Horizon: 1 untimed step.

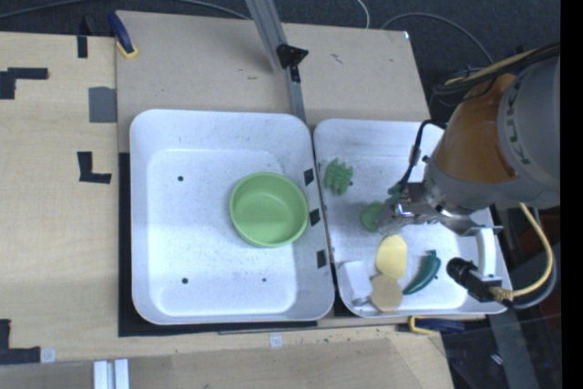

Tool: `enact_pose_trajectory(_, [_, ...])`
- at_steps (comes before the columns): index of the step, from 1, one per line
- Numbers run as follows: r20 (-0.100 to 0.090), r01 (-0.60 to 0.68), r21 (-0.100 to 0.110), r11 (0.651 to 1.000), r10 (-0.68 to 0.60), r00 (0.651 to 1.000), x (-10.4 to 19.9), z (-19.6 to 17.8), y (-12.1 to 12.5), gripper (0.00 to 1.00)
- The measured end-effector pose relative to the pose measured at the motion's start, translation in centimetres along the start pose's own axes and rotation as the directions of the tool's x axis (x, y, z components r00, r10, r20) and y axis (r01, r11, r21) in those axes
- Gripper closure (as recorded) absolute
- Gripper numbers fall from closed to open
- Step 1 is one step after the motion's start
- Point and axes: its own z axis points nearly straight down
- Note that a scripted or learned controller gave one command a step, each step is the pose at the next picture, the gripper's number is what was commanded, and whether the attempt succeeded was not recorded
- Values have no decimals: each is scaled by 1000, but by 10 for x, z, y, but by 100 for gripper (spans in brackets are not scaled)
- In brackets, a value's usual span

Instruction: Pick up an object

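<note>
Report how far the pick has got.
Done: the arm has reached into the right bin, with the end effector low beside a small green object. In hand: nothing seen held. Left: grasp and lift; the yellow piece, green pepper-like piece and green bowl lie untouched.

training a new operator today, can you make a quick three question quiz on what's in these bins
1. True or false: the green bowl sits in the left bin.
2. Which lies nearest the gripper? A) yellow piece B) small green piece C) green bowl
3. Fill in: the leafy green toy is in the ____ bin.

Key: 1 true; 2 B; 3 right
</note>
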Motion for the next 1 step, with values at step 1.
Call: enact_pose_trajectory(1, [0, 2, -2, 1000, -2, 1000, 9, -57, -2, 100])
